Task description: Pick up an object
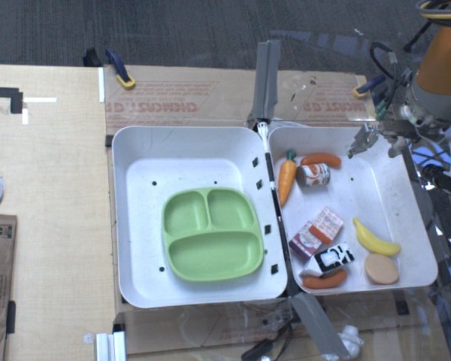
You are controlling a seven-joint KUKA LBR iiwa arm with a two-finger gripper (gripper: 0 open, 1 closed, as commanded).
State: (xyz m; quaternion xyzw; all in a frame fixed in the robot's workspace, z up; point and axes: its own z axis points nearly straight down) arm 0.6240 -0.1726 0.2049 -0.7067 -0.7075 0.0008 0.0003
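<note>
The right bin (417, 201) holds several toy foods. An orange carrot (286, 180) lies at its left wall, with a small can (313, 174) and a red sausage (321, 159) beside it. A pink box (318, 231) sits mid-bin, and a black and white object (334, 258) lies over a second sausage (325, 279) at the front. A yellow banana (374, 238) and a tan round piece (381, 269) lie at the front right. My gripper (376, 145) hangs over the bin's far right part, open, with nothing between its fingers (358, 143).
The left bin (135, 201) holds a green divided plate (212, 233). A grey post (267, 81) rises behind the wall between the bins. Cables and the arm (440, 74) crowd the right edge. Blue and yellow clamps (120, 69) sit on the cardboard behind.
</note>
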